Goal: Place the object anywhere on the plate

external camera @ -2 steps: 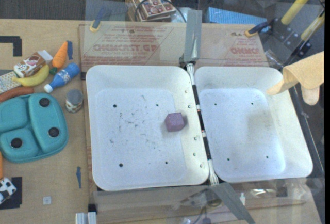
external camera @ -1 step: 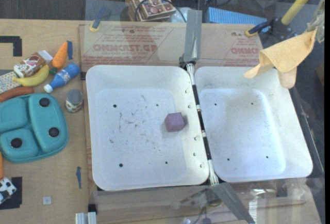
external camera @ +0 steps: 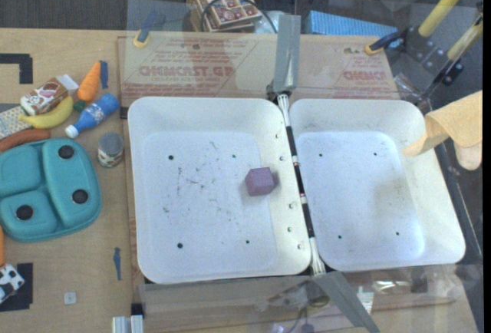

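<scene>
Where the floor of the left bin [external camera: 153, 247] nears the divide between the two bins, a small purple block [external camera: 260, 181] sits alone, right of the bin's middle and apart from every wall. It is a matte, cube-like piece with softened corners, its top face slightly paler than its sides, and it rests flat among fine dark specks on the white plastic. Just beside it to the right runs the double rim where the left bin meets the right bin [external camera: 430, 247]. Well apart from the block, out on the wooden bench [external camera: 69, 47] to the left of the bins, lies a teal divided plate [external camera: 46, 186] with three hollows. Near the plate stand a small grey can [external camera: 110, 149] and a blue and white bottle [external camera: 92, 115], with a banana [external camera: 46, 117] and a carrot [external camera: 90, 80] behind them. A pale yellow thing [external camera: 460, 128], perhaps cloth, overhangs the right bin's far right rim. Around the block the floor is open on all sides, and the left bin's raised left wall stands between block and plate.
</scene>
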`<action>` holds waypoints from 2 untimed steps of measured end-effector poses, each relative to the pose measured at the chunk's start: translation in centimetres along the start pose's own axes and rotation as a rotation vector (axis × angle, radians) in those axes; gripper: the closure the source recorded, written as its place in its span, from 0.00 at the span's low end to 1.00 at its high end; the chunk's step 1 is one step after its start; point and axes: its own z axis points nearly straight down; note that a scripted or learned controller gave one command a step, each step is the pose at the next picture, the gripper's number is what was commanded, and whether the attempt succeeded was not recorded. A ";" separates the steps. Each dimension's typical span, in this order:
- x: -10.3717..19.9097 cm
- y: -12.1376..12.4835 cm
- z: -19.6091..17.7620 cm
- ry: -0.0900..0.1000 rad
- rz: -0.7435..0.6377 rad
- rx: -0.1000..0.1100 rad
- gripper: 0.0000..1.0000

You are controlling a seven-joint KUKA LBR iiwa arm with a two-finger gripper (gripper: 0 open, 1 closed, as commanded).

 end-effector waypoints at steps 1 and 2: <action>6.5 -4.7 0.0 0.004 0.017 -0.003 1.00; 7.1 1.8 0.0 0.002 0.020 -0.002 1.00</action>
